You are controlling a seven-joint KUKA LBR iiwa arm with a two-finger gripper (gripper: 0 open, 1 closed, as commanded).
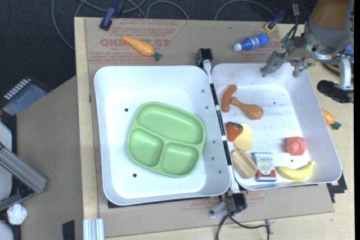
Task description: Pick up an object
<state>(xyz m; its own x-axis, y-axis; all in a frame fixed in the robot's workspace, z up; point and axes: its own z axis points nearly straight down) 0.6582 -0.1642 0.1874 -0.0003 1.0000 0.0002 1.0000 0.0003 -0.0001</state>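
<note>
My gripper (286,64) hangs open over the far edge of the right bin (315,99), its two grey fingers spread and nothing between them. Below it in that bin lie a toy hot dog (228,98) and a chicken drumstick (247,108), well apart from the fingers. Nearer the front are a strawberry (234,131), a yellow pear (244,137), a bread roll (243,163), a small carton (264,166), a banana (296,171) and a red tomato-like piece (296,145).
The left bin (112,93) holds a green divided plate (166,138). On the bench behind the bins lie a toy carrot (140,46), a blue bottle (252,42) and a blue clip (109,15). Another small carrot (328,118) lies right of the right bin.
</note>
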